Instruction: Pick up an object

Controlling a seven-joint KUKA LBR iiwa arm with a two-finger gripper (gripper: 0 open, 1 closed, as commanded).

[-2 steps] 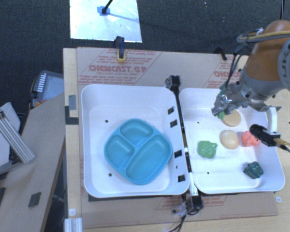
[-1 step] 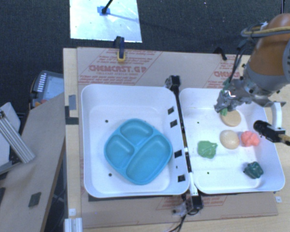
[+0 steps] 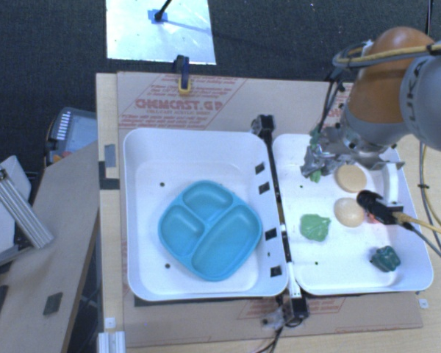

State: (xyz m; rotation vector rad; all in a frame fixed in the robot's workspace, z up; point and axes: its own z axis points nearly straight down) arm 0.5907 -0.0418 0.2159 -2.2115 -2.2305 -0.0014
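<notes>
Green bit (image 3: pixel 316 174) under downward-pointing gripper (image 3: pixel 312 163)

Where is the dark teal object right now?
In the camera view, the dark teal object lies in the right bin, near its front right corner, with the light green lump to its left and a beige round piece behind.

Plate (image 3: pixel 209 230) in left bin (image 3: pixel 154 160), small lumps (image 3: pixel 315 227) — right bin (image 3: pixel 331 267)
</notes>
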